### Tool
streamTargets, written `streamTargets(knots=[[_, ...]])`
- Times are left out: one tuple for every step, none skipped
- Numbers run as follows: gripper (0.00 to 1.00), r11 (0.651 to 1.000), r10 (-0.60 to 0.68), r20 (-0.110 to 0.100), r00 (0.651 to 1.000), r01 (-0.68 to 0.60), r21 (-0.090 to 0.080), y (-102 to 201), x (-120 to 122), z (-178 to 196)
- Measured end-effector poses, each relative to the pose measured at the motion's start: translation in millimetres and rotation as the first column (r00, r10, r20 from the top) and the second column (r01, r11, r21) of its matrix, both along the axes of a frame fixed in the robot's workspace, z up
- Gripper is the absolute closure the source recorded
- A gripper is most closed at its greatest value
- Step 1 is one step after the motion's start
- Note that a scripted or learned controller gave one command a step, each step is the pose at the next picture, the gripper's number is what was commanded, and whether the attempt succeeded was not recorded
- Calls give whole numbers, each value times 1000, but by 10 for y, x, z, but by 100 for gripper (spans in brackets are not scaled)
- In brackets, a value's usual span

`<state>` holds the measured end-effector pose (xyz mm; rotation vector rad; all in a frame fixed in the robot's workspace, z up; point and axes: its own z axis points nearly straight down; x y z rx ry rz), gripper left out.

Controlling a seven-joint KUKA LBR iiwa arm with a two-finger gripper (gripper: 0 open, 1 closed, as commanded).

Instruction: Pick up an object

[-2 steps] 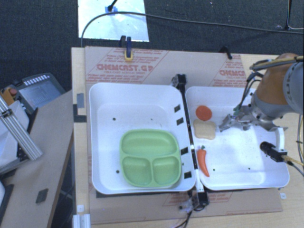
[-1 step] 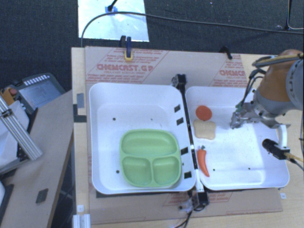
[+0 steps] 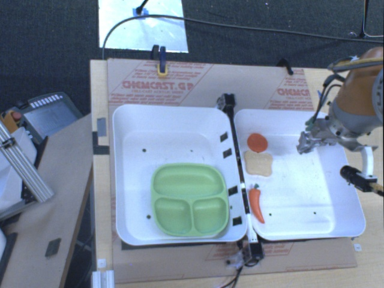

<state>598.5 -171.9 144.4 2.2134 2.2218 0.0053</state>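
**Claw hangs over the right bin, toy food lined along its left side**

The table (image 3: 198,77) is topped with a brown printed board, and two shallow white bins sit on it side by side. The left bin (image 3: 129,161) holds a pale green divided plate (image 3: 189,198) with three compartments, lying flat toward the bin's near right corner. The right bin (image 3: 312,206) carries three small things, all close to its left wall. A black divider strip (image 3: 235,161) runs between the two bins.

The grey arm (image 3: 360,101), with its orange band, reaches in over the far right corner of the right bin. Its claw (image 3: 306,141) sits above the far part of that bin's floor, well to the right of the food pieces and apart from all of them. Whether the claw is wide or narrow I cannot tell; nothing shows between its tips.

Of the things to pick, a tan slice of toy bread (image 3: 258,163) lies flat in the middle of the row. An orange toy carrot (image 3: 257,204) lies nearer, its green end pointing toward the bread. A round red-orange piece, like a tomato slice (image 3: 257,141), lies just beyond the bread, almost touching it.
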Motion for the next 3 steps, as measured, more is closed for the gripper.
streamTargets(knots=[[100, 1000, 0, 1, 1000, 0, -1, -71, 16, 463], [100, 1000, 2, 2, 1000, -2, 0, 2, 106, 1029], [100, 1000, 5, -5, 1000, -5, 2, 431, 86, 987]])
